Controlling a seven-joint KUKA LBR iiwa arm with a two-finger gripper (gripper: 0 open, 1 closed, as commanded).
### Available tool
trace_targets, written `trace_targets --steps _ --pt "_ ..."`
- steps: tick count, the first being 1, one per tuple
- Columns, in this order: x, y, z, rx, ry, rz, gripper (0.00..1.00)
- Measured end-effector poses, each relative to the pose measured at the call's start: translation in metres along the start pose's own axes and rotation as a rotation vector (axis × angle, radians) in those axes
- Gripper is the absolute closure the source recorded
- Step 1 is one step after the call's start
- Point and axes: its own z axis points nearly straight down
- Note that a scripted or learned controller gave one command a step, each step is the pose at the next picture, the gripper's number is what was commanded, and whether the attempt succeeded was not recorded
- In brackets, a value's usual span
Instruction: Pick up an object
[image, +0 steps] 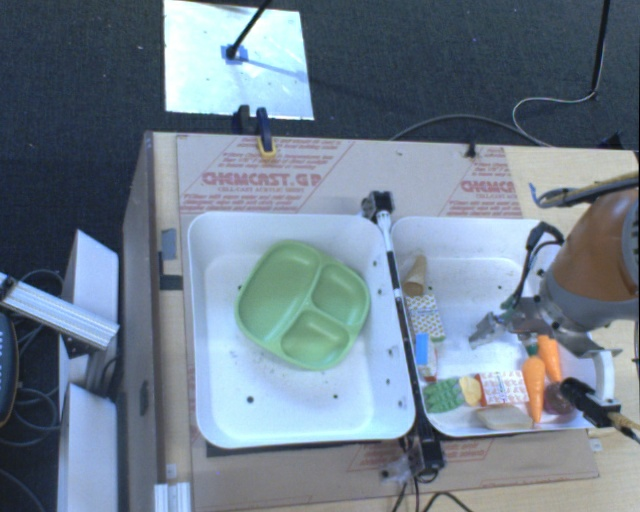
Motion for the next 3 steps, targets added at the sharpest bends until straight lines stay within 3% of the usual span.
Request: trace_targets --steps 1,2,3 --pt "0.000 0.001 -0.010 -0.002 0.000 -0.001 1.00" --pt "0.000 0.001 -0.010 -0.002 0.000 -0.001 0.00" --pt "-0.049 -0.030 -0.106 0.001 -0.002 0.003 0.00"
